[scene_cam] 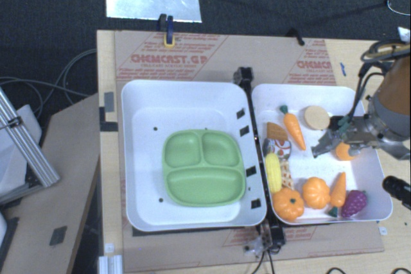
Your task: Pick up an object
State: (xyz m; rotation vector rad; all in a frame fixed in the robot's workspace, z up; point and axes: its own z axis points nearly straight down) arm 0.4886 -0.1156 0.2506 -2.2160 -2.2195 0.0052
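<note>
In the right bin (366,157) an orange fruit (345,151) lies just at 3 o'clock of the end effector (325,145), partly hidden behind it, while the grey arm (385,119) reaches in low from 3 o'clock, and whether the end effector is open or closed I cannot tell.

The arm (393,113) is running off the right edge, its gripper (332,140) is covering part of an orange item (345,151) in the right bin (302,94), and finger spacing is reading too unclear to judge.
</note>
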